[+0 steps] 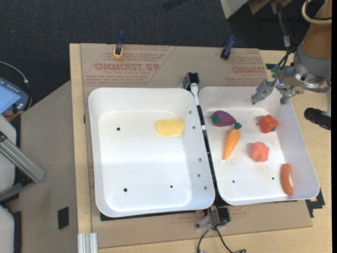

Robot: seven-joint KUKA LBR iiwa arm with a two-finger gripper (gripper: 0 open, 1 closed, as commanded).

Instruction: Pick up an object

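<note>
Overhead, a wooden table is seen carrying a sheet of brown cardboard, held at its far edge by a yellow-and-blue clamp and a blue clamp. Two shallow white bins are laid side by side on the cardboard, their inner rims touching along a black hinge strip. Dark carpet is visible beyond the table.

The left bin is occupied by a single yellow piece, lying near the hinge strip; the remainder of its floor is left bare. In the right bin, five toy foods are spread: a purple eggplant nearest the hinge strip, an orange carrot just beside and in front of it, a red tomato farther from the strip, a pink lump near the bin's middle, and a sausage against the outer wall. The pieces are kept apart by bare white floor.

The gripper is seen over the right bin's far rim, beyond the tomato, its two fingers spread apart with nothing between them.
</note>
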